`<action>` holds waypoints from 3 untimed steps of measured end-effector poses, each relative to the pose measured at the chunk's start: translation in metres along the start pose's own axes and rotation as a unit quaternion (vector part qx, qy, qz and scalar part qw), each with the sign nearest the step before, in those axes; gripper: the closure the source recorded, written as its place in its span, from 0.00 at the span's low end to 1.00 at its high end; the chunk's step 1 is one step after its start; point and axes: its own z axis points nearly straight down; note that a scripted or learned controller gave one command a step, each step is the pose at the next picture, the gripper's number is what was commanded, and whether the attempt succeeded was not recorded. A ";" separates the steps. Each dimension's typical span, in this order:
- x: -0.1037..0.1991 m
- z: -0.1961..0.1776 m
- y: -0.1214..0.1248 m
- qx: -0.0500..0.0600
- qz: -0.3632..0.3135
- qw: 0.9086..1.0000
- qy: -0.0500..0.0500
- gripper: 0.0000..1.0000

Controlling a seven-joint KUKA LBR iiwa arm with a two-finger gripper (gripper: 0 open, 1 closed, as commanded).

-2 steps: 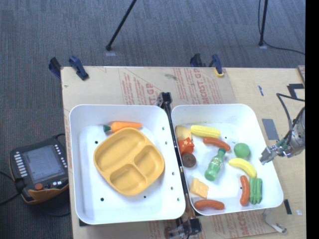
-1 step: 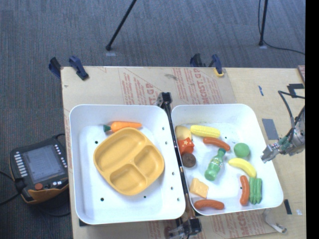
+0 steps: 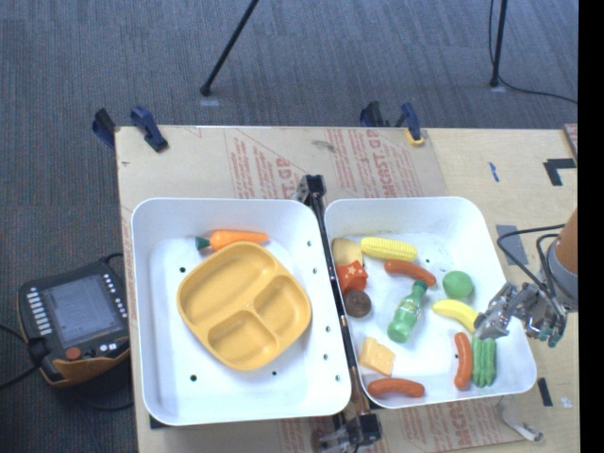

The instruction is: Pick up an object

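Note:
The right bin (image 3: 477, 217) holds several toy foods: a corn cob (image 3: 388, 247), a red sausage (image 3: 410, 272), a green lime (image 3: 458, 284), a banana (image 3: 455, 313), a green bottle (image 3: 407, 312) and a cheese wedge (image 3: 377, 356). Green beans (image 3: 483, 361) and another sausage (image 3: 461, 360) lie near its front right corner. My gripper (image 3: 505, 317) hangs over the bin's right rim. It sits just right of the banana and above the beans, with nothing seen in it.
The left bin (image 3: 156, 253) holds a yellow divided plate (image 3: 244, 305) and a carrot (image 3: 236, 239). A red block (image 3: 352, 276), a brown disc (image 3: 357, 302) and a potato (image 3: 345, 251) crowd the right bin's left wall. A teach pendant (image 3: 71, 319) lies left of the bench.

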 end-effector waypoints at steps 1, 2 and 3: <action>0.027 -0.061 0.043 0.000 -0.163 0.987 -0.001 1.00; -0.003 -0.054 0.011 0.000 -0.392 0.920 -0.001 1.00; -0.005 -0.079 0.003 0.000 -0.624 0.781 -0.001 1.00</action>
